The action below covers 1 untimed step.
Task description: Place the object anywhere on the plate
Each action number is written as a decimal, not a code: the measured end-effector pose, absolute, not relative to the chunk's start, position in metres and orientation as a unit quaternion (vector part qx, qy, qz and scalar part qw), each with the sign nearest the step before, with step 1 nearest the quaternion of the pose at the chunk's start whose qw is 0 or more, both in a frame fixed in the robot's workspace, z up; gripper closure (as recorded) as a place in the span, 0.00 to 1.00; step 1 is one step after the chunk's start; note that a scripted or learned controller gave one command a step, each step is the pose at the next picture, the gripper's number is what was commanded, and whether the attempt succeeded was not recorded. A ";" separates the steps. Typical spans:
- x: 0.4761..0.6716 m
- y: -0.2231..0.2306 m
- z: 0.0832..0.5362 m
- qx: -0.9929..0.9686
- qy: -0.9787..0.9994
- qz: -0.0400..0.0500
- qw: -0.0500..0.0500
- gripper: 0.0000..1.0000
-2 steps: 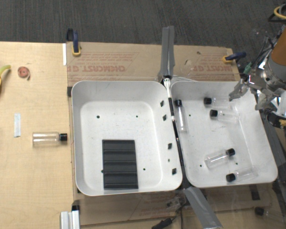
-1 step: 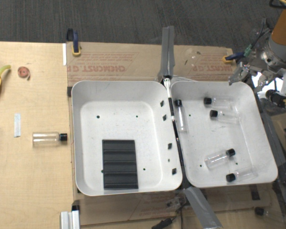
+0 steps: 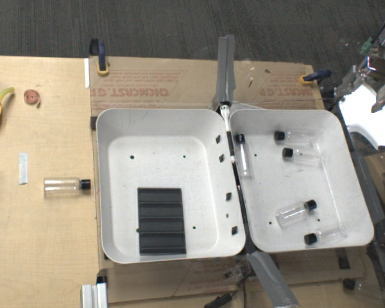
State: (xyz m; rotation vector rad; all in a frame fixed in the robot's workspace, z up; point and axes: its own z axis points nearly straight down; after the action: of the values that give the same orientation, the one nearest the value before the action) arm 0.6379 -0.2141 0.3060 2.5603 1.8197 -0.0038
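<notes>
Clear bottles in the right bin, ribbed plate in the left

Five clear black-capped bottles (image 3: 296, 212) lie on their sides across the right bin (image 3: 346, 172), one along its left wall; the dark ribbed rectangular plate (image 3: 160, 221) lies flat near the front of the left bin (image 3: 115, 133).

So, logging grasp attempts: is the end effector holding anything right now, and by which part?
Cannot be told; the clear black-capped bottles in the right bin all lie loose on its floor.
</notes>
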 end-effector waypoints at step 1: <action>0.659 -0.209 0.433 0.843 0.538 -0.001 0.000 0.00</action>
State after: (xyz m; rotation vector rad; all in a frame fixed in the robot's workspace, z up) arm 0.6594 -0.2088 0.4334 2.6489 1.6893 -0.0044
